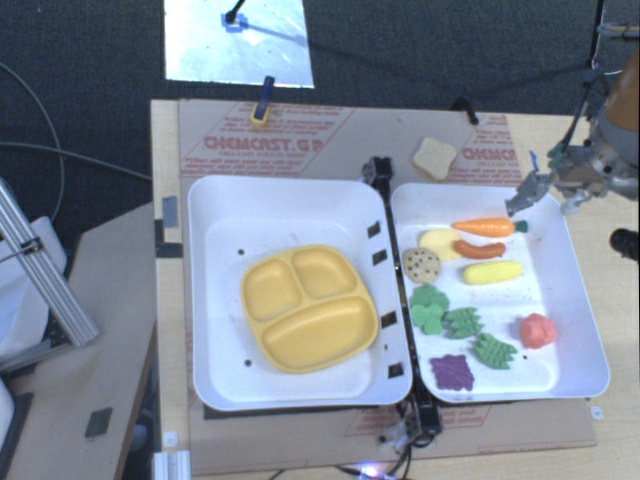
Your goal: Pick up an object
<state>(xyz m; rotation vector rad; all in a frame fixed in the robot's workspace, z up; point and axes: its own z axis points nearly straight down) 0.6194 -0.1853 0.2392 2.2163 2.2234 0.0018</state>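
Dark carpet surrounds the worktop (pixel 300 133), which is covered by printed cardboard and carries two shallow white bins side by side. We count one item in the left bin (pixel 215 368): a yellow divided plate (pixel 308 306) with three compartments, lying flat near the middle.

In the right bin (pixel 580 298) we count nine toy food items. One orange carrot (pixel 482 227) lies at the far end, with one red-orange sausage (pixel 479 249) just beside it and one yellow corn cob (pixel 492 272) next below. One pale yellow piece (pixel 436 241) sits left of the sausage, touching one round speckled cookie (pixel 421 265). We count three green leafy pieces: one broccoli-like piece (pixel 428 307), one smaller piece (pixel 463 320) beside it and one (pixel 493 350) nearer the front. One purple bunch (pixel 452 372) lies at the front edge and one red piece (pixel 537 331) sits apart on the right side.

Outside the bins, one tan bread slice (pixel 435 158) rests on the cardboard behind the right bin.

One end effector (pixel 549 192) hovers over the far right corner of the right bin, close to the carrot tip. We see nothing between its fingers; we cannot tell whether they are spread or closed.
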